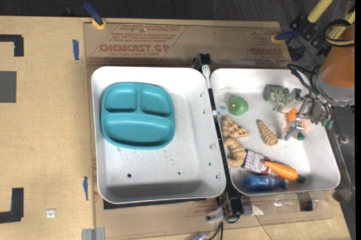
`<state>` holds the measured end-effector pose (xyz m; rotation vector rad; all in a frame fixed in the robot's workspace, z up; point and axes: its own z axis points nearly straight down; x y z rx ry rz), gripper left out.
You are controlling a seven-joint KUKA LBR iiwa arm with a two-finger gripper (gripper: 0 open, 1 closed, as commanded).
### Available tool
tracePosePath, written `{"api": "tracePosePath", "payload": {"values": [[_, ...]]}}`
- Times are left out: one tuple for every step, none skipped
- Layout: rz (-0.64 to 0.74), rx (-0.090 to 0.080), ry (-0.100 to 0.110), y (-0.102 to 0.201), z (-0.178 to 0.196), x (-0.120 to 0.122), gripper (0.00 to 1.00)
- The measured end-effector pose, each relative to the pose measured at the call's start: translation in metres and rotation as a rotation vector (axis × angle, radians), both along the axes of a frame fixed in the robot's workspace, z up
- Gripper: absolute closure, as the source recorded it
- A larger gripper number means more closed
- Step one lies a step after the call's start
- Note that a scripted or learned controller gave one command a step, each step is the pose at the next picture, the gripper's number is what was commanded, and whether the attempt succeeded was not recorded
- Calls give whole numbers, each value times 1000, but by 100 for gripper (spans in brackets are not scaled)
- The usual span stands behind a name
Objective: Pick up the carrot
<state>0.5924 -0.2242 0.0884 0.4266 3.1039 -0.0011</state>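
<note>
1. Two shallow white bins sat side by side on a wooden bench, seen from above at a slant. The left bin (152,177) held a teal divided plate (137,115) in its far left part.

2. The right bin (324,163) held a scatter of small things: a green ball (238,105) near the far left, a grey-green can (276,93) toward the far side, a tan cone-shaped piece (267,132) in the middle, and two knobbly tan pieces (233,137) along the left wall.

3. The carrot (281,169), orange with a dark green tip, lay on the bin floor near the bin's near edge, pointing toward the near right corner. A small red-and-white packet (254,161) touched its left end, and a blue bottle (263,182) lay just beside it on the near side.

4. The grey arm with its orange band (340,67) reached in from the right. Its gripper (298,120) hung over the right middle of the right bin, beyond the carrot and apart from it.

5. Something small and orange (291,116) showed at the gripper's tip; whether it was an object or part of the tool could not be told. Whether the gripper stood wide or narrow could not be told either.

6. As a judgement, the task was barely begun: the carrot rested in the bin, ungrasped. Left to do were moving toward the near edge, lowering over the carrot, closing on it and lifting, with the crowding packet and bottle likely to get in the way.
</note>
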Motion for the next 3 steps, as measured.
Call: {"api": "tracePosePath", "payload": {"values": [[2, -5, -15, 0, 15, 5, 100], [294, -4, -6, 28, 2, -35, 100], [443, -8, -9, 42, 3, -68, 100]]}}
